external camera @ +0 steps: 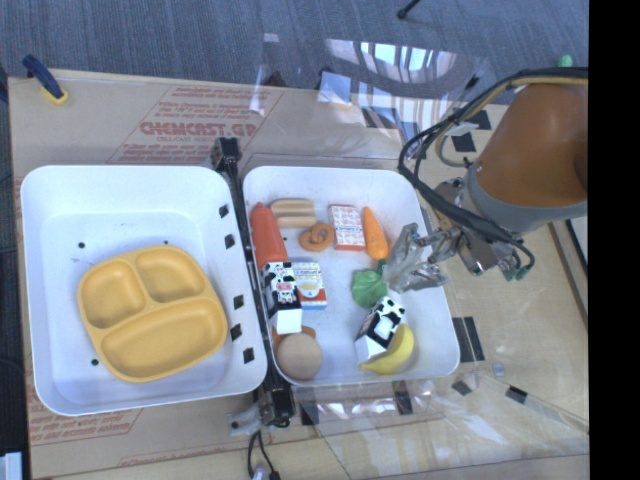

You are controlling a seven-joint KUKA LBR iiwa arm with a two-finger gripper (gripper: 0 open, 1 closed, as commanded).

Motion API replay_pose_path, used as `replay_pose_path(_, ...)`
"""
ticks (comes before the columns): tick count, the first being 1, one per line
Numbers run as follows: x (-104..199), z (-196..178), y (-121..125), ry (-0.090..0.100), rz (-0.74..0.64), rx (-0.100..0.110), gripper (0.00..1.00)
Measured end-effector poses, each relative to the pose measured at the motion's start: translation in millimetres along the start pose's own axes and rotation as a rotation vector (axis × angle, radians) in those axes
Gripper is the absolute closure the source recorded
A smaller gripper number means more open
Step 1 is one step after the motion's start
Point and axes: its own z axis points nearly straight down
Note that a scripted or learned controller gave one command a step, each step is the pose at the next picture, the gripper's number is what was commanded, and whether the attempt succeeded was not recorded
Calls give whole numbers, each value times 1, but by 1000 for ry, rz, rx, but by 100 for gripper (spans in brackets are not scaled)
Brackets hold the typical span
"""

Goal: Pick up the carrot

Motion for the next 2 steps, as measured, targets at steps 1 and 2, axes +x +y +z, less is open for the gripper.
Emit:
replay_pose_path(1, 14, 148, -11, -4, -163, 3, 100)
replay_pose_path(2, 15, 149, -11, -3, -163, 1, 0)
